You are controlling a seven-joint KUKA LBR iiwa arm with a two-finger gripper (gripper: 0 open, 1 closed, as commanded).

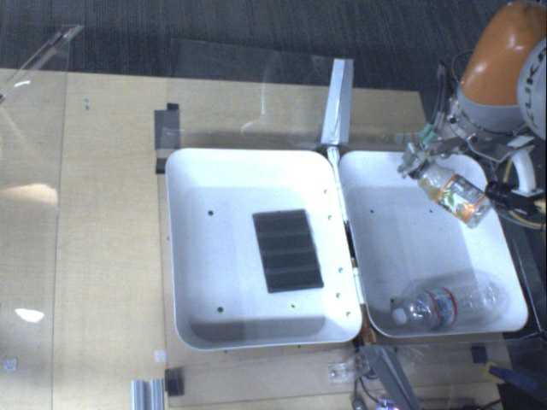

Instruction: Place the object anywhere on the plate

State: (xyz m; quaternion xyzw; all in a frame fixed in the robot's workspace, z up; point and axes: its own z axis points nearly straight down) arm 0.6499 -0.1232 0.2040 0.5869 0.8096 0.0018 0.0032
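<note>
Gripper [420, 159] over right bin [376, 229], clamped on small bottle [455, 193], lifted clear for carrying. Dark plate [288, 250] waits in left bin [197, 229]. Second bottle [440, 304] lies loose below.

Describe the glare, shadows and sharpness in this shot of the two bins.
Camera view: pale glare patches sit on the clear panel at left; a soft shadow darkens the left bin along its near wall; the dark ribbed plate reads fairly sharp; the clear bottle lying in the right bin looks washed out against the white; a second bottle by the end effector is slightly soft.
</note>
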